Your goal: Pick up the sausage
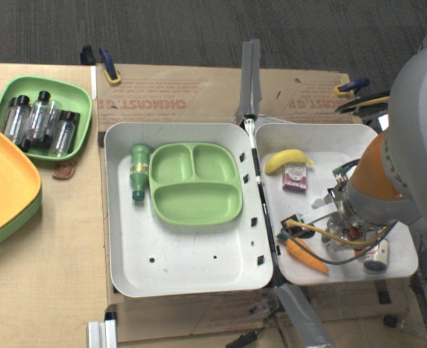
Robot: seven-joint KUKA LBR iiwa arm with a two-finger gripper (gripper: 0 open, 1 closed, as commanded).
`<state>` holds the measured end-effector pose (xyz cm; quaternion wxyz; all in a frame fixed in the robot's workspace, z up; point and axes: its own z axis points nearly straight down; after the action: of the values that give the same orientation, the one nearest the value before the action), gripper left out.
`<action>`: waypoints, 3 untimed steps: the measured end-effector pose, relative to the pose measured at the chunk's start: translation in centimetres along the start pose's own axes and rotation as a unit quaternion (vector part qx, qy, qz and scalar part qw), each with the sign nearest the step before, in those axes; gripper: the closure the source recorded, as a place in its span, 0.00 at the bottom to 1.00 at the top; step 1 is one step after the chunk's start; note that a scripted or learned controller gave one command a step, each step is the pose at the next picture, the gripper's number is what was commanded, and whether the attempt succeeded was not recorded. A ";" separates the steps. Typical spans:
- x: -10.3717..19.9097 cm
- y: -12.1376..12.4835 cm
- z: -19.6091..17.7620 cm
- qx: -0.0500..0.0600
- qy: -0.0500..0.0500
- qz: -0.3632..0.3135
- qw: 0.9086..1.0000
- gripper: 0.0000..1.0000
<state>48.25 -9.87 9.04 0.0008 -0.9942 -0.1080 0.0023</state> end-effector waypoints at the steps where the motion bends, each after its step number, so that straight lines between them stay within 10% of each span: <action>1: -1.5 3.4 -0.3 0.001 -0.001 -0.070 0.998 1.00; 2: 1.1 0.3 0.0 0.000 -0.001 -0.006 1.000 1.00; 3: -1.9 8.5 -0.2 0.011 0.006 -0.121 0.993 1.00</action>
<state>48.20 -18.62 9.27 0.0128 -0.9738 -0.2272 -0.0025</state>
